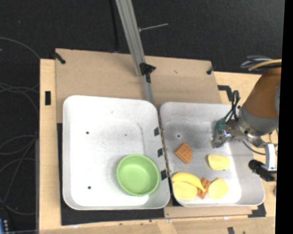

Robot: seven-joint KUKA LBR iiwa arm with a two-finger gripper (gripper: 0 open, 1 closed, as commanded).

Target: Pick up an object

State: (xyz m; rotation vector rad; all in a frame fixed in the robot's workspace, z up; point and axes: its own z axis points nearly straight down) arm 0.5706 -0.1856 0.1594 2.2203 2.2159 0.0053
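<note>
Camera view showed my tool [220, 136] above the right white bin [195, 114]; the pale yellow rounded plastic piece [218, 162] lay just below it, toward the bin's front. Its grip state I couldn't tell.

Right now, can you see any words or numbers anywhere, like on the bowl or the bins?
None can be read.
Green bowl: plain, no writing.
Left bin and right bin: a few dark specks, no letters.
Orange waffle piece and yellow pieces: no labels.
Arm: no readable marking.
</note>
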